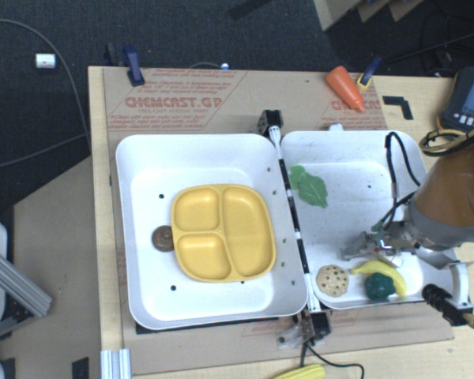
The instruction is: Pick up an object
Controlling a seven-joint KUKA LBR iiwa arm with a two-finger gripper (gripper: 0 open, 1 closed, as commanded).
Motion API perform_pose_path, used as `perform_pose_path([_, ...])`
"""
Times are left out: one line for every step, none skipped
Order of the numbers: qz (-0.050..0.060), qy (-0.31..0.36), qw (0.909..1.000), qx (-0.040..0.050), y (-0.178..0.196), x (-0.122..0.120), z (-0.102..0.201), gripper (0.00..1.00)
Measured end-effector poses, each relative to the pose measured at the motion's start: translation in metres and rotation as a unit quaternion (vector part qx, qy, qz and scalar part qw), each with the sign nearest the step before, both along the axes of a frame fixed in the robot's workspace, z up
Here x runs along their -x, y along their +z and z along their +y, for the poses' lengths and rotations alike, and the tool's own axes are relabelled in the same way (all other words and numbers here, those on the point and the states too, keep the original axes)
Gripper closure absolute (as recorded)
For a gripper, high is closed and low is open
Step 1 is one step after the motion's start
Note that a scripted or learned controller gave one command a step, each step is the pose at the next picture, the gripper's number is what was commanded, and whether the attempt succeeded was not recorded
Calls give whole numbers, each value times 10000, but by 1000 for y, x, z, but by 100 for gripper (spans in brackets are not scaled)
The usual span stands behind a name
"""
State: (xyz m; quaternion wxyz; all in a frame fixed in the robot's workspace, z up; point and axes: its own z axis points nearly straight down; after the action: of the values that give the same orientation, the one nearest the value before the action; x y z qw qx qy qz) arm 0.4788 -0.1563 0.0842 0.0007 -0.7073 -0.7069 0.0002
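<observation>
The gripper (362,247) is hanging low over the right bin (344,150), toward its front right corner, at the end of the grey arm (450,204) with the orange band; how far its fingers are parted cannot be told, and nothing is showing between them. The left bin (142,160) is carrying a yellow divided plate (221,231) near its middle, with a small brown disc (163,238) touching the plate's left edge. In the right bin, a green leaf (310,186) is lying near the back left corner. A banana (383,270), a green lump (379,288) and a speckled cookie (332,279) are sitting along the front edge, just beside the gripper.
</observation>
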Motion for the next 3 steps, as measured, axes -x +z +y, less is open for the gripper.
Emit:
perform_pose_path([-25,2,10000,17,105,-51,-59,0])
perform_pose_path([-28,2,10000,17,2,-40,-37,0])
perform_pose_path([-24,2,10000,15,11,-40,-36,100])
